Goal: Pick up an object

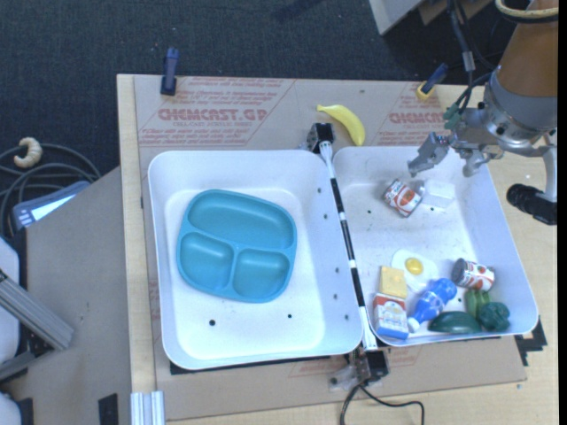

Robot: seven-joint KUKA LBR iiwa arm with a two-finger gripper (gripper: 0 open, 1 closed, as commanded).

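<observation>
A small red-and-white can [402, 197] lies on its side in the upper part of the right bin [514, 264], apart from the toys heaped at that bin's near edge. The gripper [447, 156] hangs just above and beyond the can, fingers spread, pinching nothing. This looks like the approach step. Next it should drop over the can, straddle it, then close. The left bin [164, 237] holds a blue tray [236, 245].

Arm [530, 69] cut off by the top and right frame edges above the orange band. End effector [452, 153] blurred; finger state not resolvable. Labels on the toys clustered in the right bin's [496, 211] near corner too small to read.
</observation>
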